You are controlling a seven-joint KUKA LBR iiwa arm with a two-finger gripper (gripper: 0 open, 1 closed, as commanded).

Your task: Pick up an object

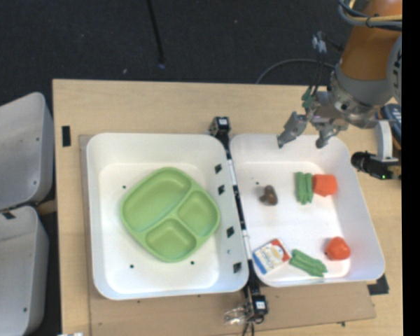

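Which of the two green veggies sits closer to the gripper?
The upright green one beside the orange block, just below the gripper. The other green one lies at the bin's near edge by the white packet.

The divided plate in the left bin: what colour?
Light green plate, seen in the camera view.

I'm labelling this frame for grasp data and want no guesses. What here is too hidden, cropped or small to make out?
- The brown object in the right bin: too small and blurred to identify.
- The print on the small packet: blurred.
- The arm: its upper part runs past the top edge.
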